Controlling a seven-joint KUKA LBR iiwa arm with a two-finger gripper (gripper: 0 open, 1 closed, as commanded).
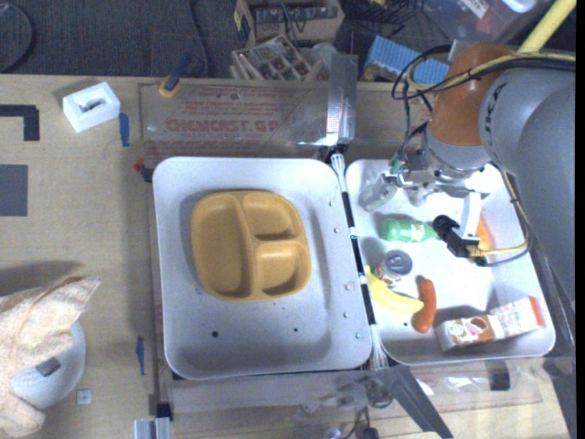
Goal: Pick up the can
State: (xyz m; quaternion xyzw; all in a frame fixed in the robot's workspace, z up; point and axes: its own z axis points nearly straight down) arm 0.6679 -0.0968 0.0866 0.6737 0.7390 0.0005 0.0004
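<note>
The can stands upright in the right bin, its silver top facing up, just behind the banana. My gripper hangs over the back left part of that bin. It is behind the can and apart from it. A green bottle lies between the gripper and the can. I see nothing held in the gripper.
An orange-red sausage and a small carton lie at the front of the right bin. A thin orange object lies near its right side. The left bin holds a yellow divided tray.
</note>
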